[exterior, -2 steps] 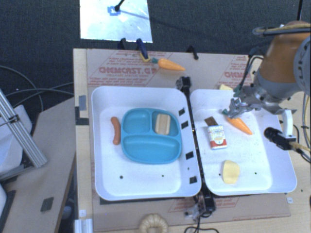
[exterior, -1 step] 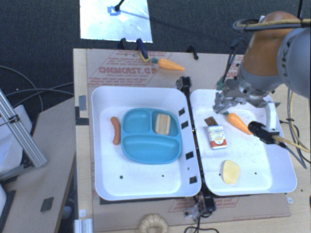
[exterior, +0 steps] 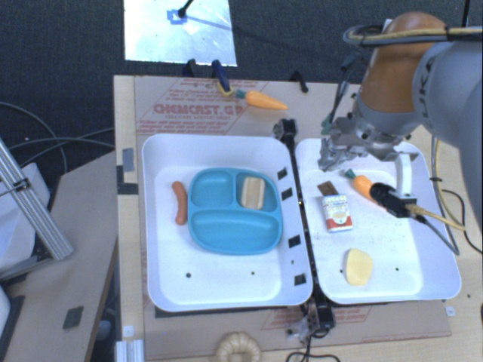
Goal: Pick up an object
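Two white bins sit side by side on the desk; landmark: right bin [exterior: 438,277]. Gripper [exterior: 330,159] hangs low over that bin's far-left corner, nothing visible between its fingers. Jaws' spread: cannot tell, too dark and small.

Nearest candidate, small brown block [exterior: 326,188], lies on the bin floor just toward the near side of the gripper, touching the far end of a red-and-white carton [exterior: 338,213]. Block looks flat, dark, rectangular. Judged light and stiff, low profile, so a pinch across its short sides seems best; the carton crowding one end may interfere.

Also in the bin: toy carrot [exterior: 362,184] toward the middle, yellow wedge [exterior: 358,266] near the front edge. Both judged light, smooth plastic, possibly slippery.
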{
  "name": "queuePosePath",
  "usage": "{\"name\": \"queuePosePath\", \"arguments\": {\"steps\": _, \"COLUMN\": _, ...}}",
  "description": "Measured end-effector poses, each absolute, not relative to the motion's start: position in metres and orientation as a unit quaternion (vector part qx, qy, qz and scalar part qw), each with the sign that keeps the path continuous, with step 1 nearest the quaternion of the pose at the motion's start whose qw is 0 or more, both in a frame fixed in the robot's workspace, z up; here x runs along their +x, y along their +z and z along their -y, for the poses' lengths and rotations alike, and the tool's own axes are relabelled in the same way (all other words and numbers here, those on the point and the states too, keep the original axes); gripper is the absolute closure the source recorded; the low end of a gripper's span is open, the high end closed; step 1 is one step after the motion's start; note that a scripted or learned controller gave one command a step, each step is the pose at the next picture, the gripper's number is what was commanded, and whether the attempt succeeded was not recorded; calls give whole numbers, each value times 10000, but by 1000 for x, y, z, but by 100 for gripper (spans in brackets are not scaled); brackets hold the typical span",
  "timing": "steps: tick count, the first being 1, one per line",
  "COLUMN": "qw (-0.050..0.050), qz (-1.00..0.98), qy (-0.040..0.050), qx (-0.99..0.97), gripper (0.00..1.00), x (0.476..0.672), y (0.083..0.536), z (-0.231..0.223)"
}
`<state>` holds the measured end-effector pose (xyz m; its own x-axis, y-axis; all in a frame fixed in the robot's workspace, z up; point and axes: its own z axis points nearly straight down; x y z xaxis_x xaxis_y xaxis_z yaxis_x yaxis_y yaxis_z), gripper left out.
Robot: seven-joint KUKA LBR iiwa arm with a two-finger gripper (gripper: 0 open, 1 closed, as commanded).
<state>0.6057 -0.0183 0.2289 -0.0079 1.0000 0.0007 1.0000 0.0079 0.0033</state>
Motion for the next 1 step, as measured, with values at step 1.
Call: {"name": "queuePosePath", "arguments": {"steps": 1, "qw": 1, "qz": -7070, "qy": -5, "qx": 7072, "gripper": 100, "x": 592, "y": 223, "z": 30}}
